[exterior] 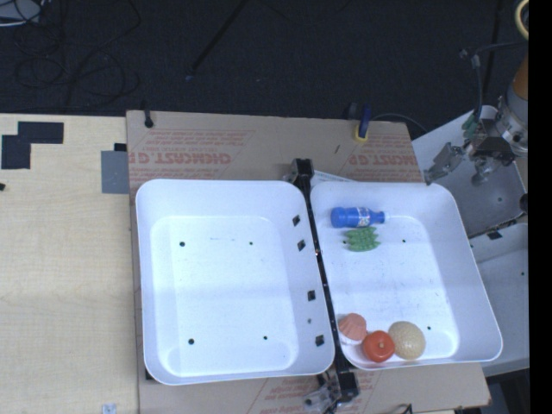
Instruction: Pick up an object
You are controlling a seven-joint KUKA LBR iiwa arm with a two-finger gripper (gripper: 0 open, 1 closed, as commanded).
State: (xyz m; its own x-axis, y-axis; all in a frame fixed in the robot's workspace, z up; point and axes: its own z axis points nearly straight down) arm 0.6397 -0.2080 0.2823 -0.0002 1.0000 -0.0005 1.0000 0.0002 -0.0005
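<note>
Hanging off the right bin's [470, 257] upper right corner, outside its rim, the gripper [483, 149] is too small and cluttered to read. A blue bottle [357, 217] lies near the far wall, a green leafy piece [363, 240] just below it. Peach shell [352, 326], red tomato [378, 346] and tan ball [407, 339] crowd the near edge, leaving the bin's middle open. Beside it lies the left bin [147, 274].

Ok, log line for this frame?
arm: at right edge, above bench | gripper: outside bins | right bin: blue bottle, green toy | pick: not started
</note>
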